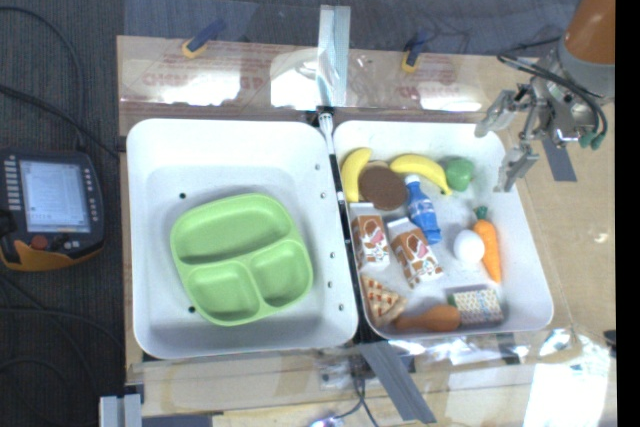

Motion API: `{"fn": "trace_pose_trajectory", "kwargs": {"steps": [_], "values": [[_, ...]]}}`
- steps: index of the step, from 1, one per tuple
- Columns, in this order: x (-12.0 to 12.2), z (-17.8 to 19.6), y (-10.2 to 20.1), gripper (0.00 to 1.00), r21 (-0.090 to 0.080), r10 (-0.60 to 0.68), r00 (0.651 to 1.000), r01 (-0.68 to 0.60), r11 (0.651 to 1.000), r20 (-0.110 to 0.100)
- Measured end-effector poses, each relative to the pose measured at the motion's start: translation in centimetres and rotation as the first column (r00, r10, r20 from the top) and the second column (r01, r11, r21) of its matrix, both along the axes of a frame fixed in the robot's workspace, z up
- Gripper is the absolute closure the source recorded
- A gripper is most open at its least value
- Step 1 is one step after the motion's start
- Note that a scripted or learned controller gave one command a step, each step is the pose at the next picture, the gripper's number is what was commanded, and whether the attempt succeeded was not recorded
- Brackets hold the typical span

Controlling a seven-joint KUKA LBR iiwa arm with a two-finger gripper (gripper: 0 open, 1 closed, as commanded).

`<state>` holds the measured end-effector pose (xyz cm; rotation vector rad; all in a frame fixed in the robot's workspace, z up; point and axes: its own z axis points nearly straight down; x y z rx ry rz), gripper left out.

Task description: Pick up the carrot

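carrot [489, 250] lies along the right side of the right bin [528, 287], green top pointing far, its left flank just beside a white egg [468, 246]. the gripper [507, 145] hangs above the bin's far right corner, fingers spread apart and holding nothing. a good try probably means coming nearer and down, closing across the carrot's narrow width, clear of the egg and the bin wall. the same bin holds two bananas [420, 168], a blue bottle [423, 208], small cartons [416, 256] and a pizza slice [381, 297]. the left bin [150, 155] holds a green divided plate [241, 257].
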<state>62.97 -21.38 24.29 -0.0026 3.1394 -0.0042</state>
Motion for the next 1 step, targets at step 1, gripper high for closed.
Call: {"fn": "trace_pose_trajectory", "kwargs": {"steps": [1], "values": [[-2.23,-14.29,0.3,0.0,-0.001,0.039,0.999,-0.039,0.999,0.003]]}}
